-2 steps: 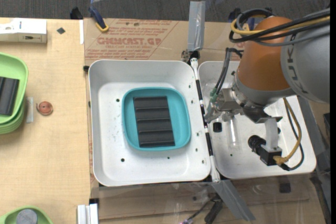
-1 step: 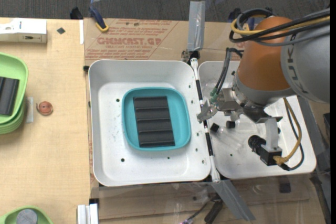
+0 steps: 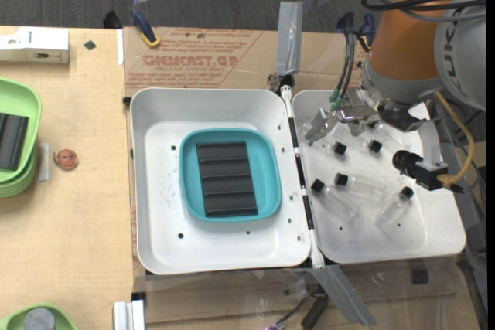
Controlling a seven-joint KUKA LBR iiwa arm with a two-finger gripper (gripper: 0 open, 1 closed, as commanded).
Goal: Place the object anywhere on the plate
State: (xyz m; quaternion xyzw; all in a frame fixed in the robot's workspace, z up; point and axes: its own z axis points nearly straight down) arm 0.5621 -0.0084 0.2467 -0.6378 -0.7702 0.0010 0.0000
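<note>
Mostly wood bench (image 3: 69, 243), two white bins (image 3: 155, 236), teal plate (image 3: 267, 166).

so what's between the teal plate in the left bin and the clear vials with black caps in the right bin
In the camera view, bare white floor of the left bin, then the two bins' touching rims with a metal strip along them, separate the teal plate from the clear black-capped vials.

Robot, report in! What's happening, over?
Tool low over right bin, among clear vials. Teal plate in left bin holds black tray. Nothing blocking.
</note>
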